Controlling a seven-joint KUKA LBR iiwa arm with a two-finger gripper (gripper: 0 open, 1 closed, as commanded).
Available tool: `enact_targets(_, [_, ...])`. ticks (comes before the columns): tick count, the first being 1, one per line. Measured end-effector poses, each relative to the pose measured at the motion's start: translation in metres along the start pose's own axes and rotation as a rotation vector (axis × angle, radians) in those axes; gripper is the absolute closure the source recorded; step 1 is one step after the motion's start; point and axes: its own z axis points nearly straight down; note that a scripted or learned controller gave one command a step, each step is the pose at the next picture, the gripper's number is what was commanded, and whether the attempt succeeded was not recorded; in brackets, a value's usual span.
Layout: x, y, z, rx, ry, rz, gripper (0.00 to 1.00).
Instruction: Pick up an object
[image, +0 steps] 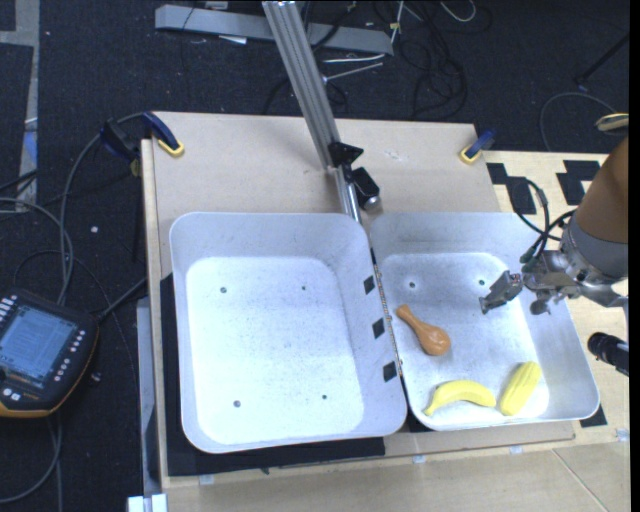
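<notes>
Right white plastic bin (455, 240): 1 tan wooden spoon (424, 332), 1 yellow banana (461, 396), 1 yellow corn cob (519, 388). Two-finger gripper (505, 292) above far right; jaw state indiscernible.

There is one camera, fixed up high over the bench (250, 170). It looks down at a slant, so the far edge of the bench sits near the top and the near edge near the bottom. It is far enough back to take in both white bins, the left bin (200, 240) and the right bin (440, 235), with dark floor (80, 90) and cables around them. The arm (608, 215) comes in from the right side.
</notes>
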Motion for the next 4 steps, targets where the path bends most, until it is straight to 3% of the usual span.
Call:
enact_targets(2, [-0.001,-0.003,0.091,-0.002,-0.001,0.001,0.00])
enact_targets(3, [-0.001,-0.002,0.078,-0.006,-0.002,0.001,1.00])
enact_targets(4, [0.001,-0.003,0.036,-0.009,-0.002,0.001,1.00])
